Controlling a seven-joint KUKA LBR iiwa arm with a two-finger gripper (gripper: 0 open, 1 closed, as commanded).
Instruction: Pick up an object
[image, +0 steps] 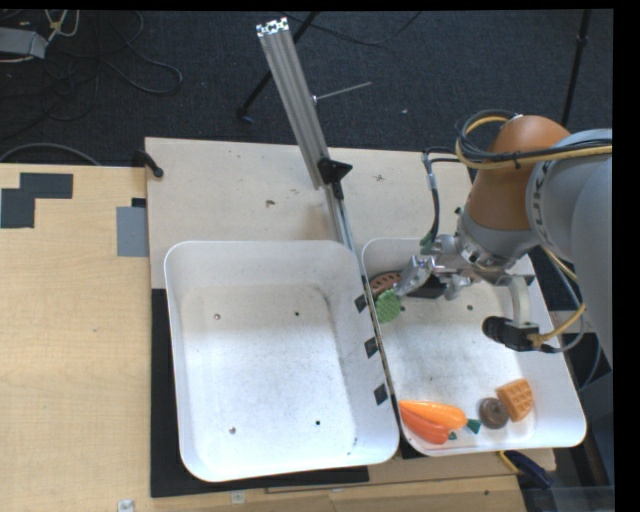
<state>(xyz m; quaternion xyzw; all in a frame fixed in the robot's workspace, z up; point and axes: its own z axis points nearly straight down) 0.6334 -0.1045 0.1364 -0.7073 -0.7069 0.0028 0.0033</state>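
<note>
My gripper (403, 284) reaches in from the right and sits low over the upper left corner of the right bin (560, 432). A small green object (388, 306) lies right at its tip, touching or nearly so. Just above the green object, against the bin's left wall, is a reddish-brown ribbed object (381, 282). An orange carrot with a green end (432, 420) lies at the right bin's front left. A brown round piece (492, 411) and an orange waffle-like piece (516, 398) rest at the front right.
The left bin (190, 300) stands beside the right one, with black clips (372, 346) along the shared wall. A slanted aluminium post (300, 110) rises behind the bins. Cables loop around the arm's wrist (500, 200).
</note>
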